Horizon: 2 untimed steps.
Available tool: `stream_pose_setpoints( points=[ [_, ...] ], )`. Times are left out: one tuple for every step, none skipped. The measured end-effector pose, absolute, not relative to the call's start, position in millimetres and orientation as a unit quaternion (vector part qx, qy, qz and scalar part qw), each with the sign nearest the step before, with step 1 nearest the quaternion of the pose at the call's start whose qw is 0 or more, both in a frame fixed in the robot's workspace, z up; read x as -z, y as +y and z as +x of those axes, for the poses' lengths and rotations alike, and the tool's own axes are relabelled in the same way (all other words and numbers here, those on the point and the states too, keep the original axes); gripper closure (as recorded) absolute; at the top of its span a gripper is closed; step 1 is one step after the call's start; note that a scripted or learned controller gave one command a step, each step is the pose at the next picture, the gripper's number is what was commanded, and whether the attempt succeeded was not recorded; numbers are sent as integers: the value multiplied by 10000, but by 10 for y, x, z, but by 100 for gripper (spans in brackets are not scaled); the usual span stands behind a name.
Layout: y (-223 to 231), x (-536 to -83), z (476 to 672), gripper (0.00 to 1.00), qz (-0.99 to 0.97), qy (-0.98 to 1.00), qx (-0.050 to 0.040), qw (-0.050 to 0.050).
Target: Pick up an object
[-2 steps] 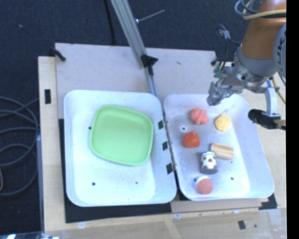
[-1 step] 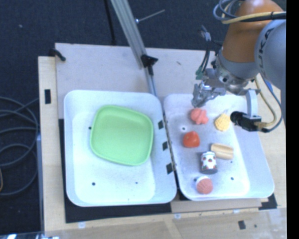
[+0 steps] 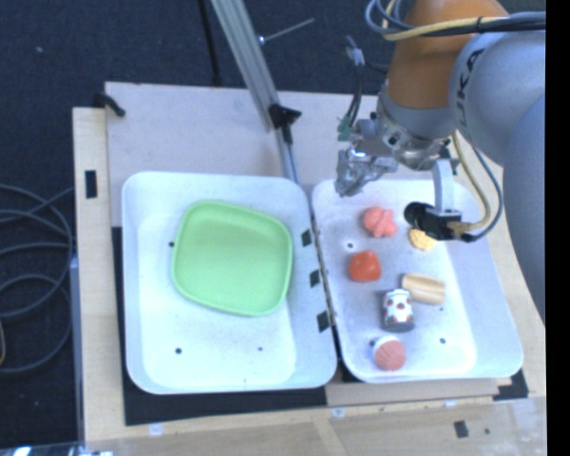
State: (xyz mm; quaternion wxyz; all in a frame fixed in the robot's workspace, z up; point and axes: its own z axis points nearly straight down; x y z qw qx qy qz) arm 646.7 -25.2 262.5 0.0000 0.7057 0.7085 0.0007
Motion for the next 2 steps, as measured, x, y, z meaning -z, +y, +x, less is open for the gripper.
stream_pose_setpoints(
  points=[
    [336,-2555,6595,100,7058,7084,-2,-2],
    [795,-2582,6610,100,7060,7082,-4,0]
  ],
)
